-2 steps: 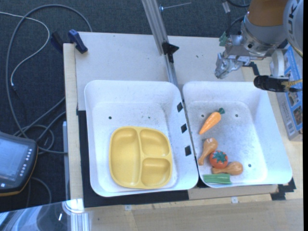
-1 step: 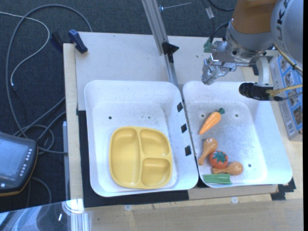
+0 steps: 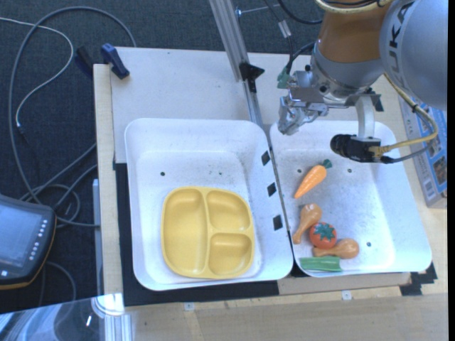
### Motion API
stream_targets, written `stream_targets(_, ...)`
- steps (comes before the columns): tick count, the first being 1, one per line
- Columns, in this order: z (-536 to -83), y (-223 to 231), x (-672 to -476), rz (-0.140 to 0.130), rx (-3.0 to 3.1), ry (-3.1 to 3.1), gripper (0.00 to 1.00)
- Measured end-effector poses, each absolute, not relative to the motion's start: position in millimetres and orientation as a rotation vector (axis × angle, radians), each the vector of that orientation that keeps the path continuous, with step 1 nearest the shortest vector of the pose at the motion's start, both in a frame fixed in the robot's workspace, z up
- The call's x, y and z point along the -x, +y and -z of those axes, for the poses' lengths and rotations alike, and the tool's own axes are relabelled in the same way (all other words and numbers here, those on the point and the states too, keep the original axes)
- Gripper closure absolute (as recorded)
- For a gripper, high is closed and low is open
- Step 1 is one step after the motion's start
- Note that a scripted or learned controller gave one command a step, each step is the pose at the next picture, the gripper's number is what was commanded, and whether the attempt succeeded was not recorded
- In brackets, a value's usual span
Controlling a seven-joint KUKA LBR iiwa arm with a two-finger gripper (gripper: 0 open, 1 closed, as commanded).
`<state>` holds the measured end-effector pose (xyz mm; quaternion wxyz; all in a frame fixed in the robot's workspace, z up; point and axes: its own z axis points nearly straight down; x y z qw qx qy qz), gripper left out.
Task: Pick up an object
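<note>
White right bin (image 3: 398, 212): gripper (image 3: 290, 123) hovers over its far-left corner, touching nothing.

Two bins are sitting side by side on a bench (image 3: 178, 77), their inner rims touching. A divided tray (image 3: 208, 231) is lying in the near half of the left bin (image 3: 146, 148). In the right bin (image 3: 398, 219), a carrot (image 3: 311, 180) is lying near the middle, a tomato (image 3: 323, 234) nearer, a drumstick (image 3: 306, 220) just left of the tomato, a gourd (image 3: 343, 248) touching its near right side, and a pea pod (image 3: 319, 263) along the near rim. The arm (image 3: 370, 34) is reaching in from the far right, its gripper (image 3: 290, 123) hanging over the right bin's far left corner. Cables (image 3: 43, 69) and a pendant (image 3: 21, 244) are lying on the floor to the left.
</note>
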<state>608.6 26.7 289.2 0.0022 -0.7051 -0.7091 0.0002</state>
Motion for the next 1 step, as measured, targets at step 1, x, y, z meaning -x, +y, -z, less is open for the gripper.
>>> stream_targets(1,-269.0,74.4,-588.1,-0.005,2.212,-2.224,1.00)
